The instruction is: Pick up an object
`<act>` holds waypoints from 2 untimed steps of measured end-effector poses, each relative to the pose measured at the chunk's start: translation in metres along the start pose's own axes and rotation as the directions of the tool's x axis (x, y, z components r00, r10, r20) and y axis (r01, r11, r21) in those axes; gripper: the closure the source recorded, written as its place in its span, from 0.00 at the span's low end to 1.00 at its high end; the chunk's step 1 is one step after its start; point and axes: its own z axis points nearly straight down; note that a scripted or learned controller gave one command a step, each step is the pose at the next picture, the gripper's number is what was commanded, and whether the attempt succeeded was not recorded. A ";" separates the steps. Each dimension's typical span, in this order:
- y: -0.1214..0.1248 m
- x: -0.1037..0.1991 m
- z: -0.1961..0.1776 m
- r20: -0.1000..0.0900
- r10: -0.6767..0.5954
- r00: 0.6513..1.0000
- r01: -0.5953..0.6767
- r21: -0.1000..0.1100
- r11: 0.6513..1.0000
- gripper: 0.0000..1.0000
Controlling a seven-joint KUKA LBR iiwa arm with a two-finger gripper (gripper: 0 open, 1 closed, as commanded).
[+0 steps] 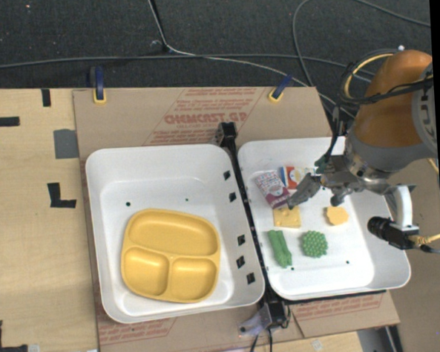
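Note:
My gripper [321, 193] hangs over the right bin [359, 271], its two dark fingers spread apart with nothing between them. One fingertip [299, 196] points down-left toward a small packet [271, 187] and a tan cracker-like square [286, 217]. The other finger [337, 197] is just above a small orange-yellow piece [337, 216]. A green pickle-shaped item [279, 247] and a green bumpy ball [314, 244] lie nearer the front of that bin. A red, white and blue packet [288, 175] lies partly behind the gripper.
The left bin [104, 167] holds a yellow divided plate [170, 254]. A black divider [238, 200] runs between the bins. The arm's orange band [394, 98] and grey body tower over the right bin's far right side. Cables cross the dark background.

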 end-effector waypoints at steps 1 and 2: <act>0.002 0.000 -0.006 0.001 -0.003 1.000 0.003 -0.011 1.000 0.00; 0.004 0.005 0.039 0.002 -0.002 1.000 0.002 -0.007 1.000 0.00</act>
